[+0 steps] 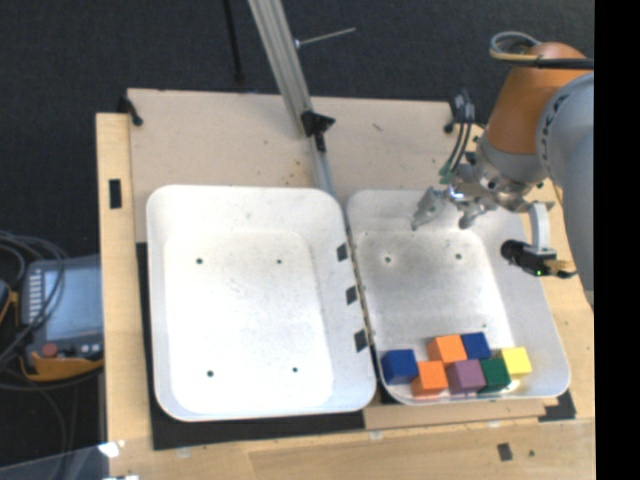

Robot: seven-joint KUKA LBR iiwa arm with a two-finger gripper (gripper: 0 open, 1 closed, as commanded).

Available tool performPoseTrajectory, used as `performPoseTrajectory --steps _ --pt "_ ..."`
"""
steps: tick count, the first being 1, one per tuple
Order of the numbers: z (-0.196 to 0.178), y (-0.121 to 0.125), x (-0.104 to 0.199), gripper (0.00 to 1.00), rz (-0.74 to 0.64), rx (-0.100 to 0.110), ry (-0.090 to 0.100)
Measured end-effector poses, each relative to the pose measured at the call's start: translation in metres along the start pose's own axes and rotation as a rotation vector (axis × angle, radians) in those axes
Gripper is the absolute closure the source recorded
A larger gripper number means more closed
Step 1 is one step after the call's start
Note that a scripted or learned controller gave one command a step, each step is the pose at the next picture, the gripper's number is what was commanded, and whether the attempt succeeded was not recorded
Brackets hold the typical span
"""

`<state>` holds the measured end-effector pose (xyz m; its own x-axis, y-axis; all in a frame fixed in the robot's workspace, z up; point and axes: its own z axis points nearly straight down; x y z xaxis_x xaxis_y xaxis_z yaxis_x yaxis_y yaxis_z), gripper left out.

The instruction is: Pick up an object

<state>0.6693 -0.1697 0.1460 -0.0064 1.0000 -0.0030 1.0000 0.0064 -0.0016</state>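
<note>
Blocks (455, 361): we see them bunched in the right bin's (520, 298) near corner.
Gripper (445, 211): fingers apart, holding nothing, maybe just above that bin's far end.

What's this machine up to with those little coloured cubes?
A grey and orange robot arm reaches in from the right, its gripper hovering over the far end of the right bin, fingers spread with nothing between them. The coloured blocks, blue, orange, purple, green and yellow, sit clustered at that bin's near edge, untouched. It is meant to pick one up but hasn't yet.
</note>
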Motion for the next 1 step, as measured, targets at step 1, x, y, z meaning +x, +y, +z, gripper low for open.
performPoseTrajectory --steps 1 --pt "0.0509 -0.0003 -0.0011 0.00 0.000 0.000 0.000"
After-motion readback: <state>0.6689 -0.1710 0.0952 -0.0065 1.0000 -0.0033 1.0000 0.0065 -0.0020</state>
